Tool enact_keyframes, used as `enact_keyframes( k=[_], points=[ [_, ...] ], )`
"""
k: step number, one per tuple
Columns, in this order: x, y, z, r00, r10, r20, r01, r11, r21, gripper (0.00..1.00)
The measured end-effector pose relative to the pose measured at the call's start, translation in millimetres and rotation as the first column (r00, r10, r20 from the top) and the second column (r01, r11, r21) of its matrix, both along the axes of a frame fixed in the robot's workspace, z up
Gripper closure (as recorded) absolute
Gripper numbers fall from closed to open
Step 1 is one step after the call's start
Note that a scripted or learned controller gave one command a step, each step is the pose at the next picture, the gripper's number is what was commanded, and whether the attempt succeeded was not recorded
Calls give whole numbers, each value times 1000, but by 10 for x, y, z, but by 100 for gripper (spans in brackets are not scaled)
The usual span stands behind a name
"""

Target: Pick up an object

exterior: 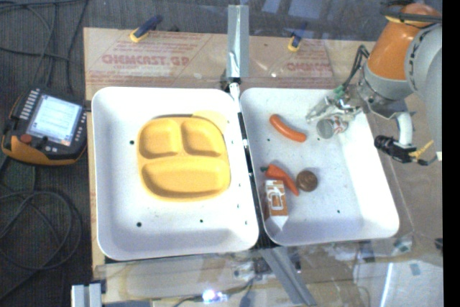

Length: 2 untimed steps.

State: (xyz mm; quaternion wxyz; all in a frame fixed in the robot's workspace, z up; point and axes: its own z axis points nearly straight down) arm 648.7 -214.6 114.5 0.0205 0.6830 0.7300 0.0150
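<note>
Four ways I figured this try could go sideways, going by how things sat:

1. The gripper (332,111) hung over the far right part of the right bin (374,216). Honestly couldn't tell how it was set, the end was a silvery blur. A greyish round thing (327,128) sat right under it, maybe a small cup, maybe part of the tool. If it was loose, it could've been nudged away instead of grabbed.

2. Nothing was clearly held. The nearest real candidate was the orange sausage (288,129), just left of the gripper. It lay at a slant, so a badly lined-up close would probably have rolled it or squirted it out.

3. Nearer in that bin, the carrot (282,178), the brown ball (307,180) and the small packet (276,198) were bunched up, carrot and packet looking like they touched. Going for one risked shoving the others or pinching two at once. The ball would roll easily too.

4. The packet sat by the bin's left wall, so a finger could've hit the rim on the way down.

The yellow tray (185,158) in the left bin (115,226) was well apart, flat and wide, so a poor pick anyway.
</note>
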Motion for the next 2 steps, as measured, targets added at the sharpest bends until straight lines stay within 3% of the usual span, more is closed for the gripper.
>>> enact_keyframes(
  k=[2],
  points=[
    [11, 7, -3, 1000, 21, 4, -21, 1000, -4, 0]
  ],
)
